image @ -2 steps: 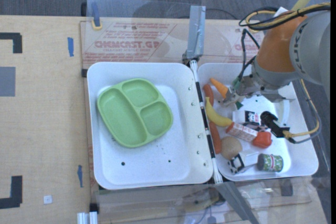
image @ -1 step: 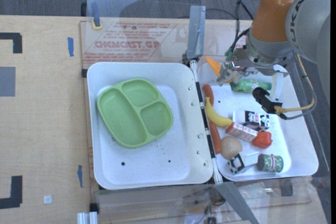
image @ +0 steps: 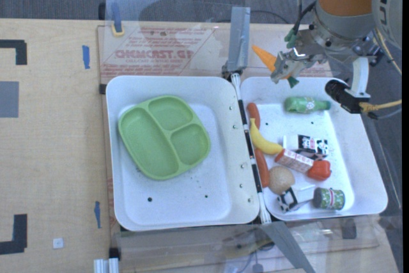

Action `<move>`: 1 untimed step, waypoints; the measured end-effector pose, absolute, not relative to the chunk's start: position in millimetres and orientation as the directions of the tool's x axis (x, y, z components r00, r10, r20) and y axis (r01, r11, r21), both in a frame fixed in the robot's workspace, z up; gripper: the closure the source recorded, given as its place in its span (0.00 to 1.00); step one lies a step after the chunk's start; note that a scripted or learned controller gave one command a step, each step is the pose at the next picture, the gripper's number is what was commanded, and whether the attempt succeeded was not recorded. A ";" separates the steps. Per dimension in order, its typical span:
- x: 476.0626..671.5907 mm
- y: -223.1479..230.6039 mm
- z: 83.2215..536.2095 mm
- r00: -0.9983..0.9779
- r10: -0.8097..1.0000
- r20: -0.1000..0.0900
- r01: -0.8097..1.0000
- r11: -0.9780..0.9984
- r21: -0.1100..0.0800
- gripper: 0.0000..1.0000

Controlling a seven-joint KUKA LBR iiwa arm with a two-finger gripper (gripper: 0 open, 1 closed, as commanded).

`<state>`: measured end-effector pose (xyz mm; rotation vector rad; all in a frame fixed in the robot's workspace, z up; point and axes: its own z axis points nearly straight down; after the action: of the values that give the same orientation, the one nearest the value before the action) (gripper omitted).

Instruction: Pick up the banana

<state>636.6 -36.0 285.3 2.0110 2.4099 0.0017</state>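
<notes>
The yellow banana (image: 264, 141) lies in the right bin (image: 364, 156), near its left wall, resting against a long red sausage (image: 258, 153). My gripper (image: 285, 72) hangs over the bin's back left corner, well behind and slightly right of the banana and apart from it. I see nothing held in it. An orange carrot-like piece (image: 264, 55) lies just left of the gripper, beyond the bin's rim.
The right bin also holds a green bottle (image: 307, 104), a small carton (image: 314, 145), a red-and-white box (image: 295, 159), a red item (image: 321, 170), a brown ball (image: 280, 179) and a green can (image: 330, 199). A green divided plate (image: 165, 136) sits in the left bin (image: 192, 201).
</notes>
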 end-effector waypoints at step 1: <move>636.5 -35.9 285.2 -0.179 0.984 -0.002 0.984 0.179 0.002 0.00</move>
<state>636.5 -35.9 285.2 2.0108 2.4103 0.0011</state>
